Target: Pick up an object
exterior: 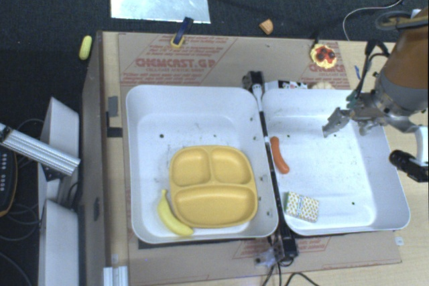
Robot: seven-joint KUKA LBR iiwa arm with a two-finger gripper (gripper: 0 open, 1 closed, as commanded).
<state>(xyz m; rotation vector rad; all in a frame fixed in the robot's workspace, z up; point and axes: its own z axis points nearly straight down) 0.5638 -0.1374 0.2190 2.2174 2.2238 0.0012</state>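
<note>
Two white bins side by side on the bench. In the left bin (144, 110): a yellow tray (213, 185) with a banana (170, 214) touching its lower-left edge. In the right bin (375, 211): a hot dog (279, 155) by the left wall, a patterned sponge (301, 206) near the lower-left corner. Over the upper right of that bin, well apart from both: the gripper (350, 120), fingers spread, grasping nothing.
</note>
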